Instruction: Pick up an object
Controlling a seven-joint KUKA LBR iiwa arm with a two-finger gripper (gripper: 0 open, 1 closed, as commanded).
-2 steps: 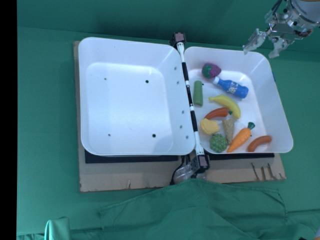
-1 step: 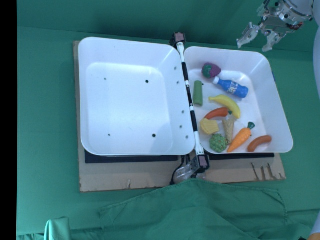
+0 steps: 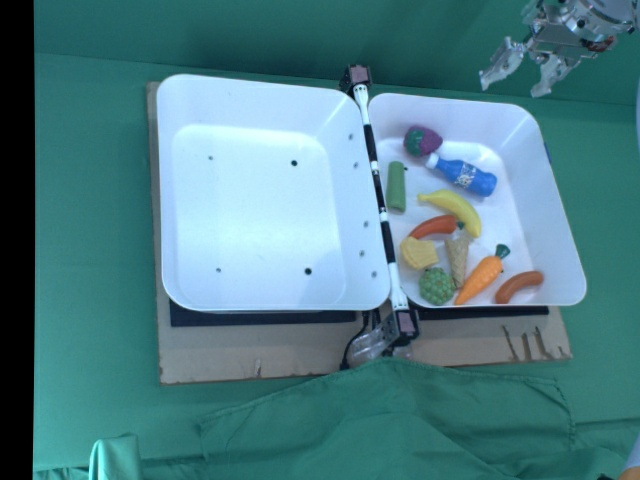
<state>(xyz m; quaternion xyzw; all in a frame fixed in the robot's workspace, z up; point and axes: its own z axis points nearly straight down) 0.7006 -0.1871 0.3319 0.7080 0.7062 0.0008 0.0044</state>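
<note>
Toy foods (image 3: 455, 230) clustered in right bin (image 3: 560, 223), blue bottle (image 3: 463, 175) near its far edge | gripper (image 3: 522, 70) fingers spread, holding nothing, above bin's far right corner | left bin (image 3: 200, 108) alongside

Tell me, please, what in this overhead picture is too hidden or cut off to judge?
- Arm: cut off by the camera view's top right edge above the gripper.
- Bench front: covered by the green cloth.
- Cone-shaped toy: too small to identify, its top tucked under the banana.
</note>
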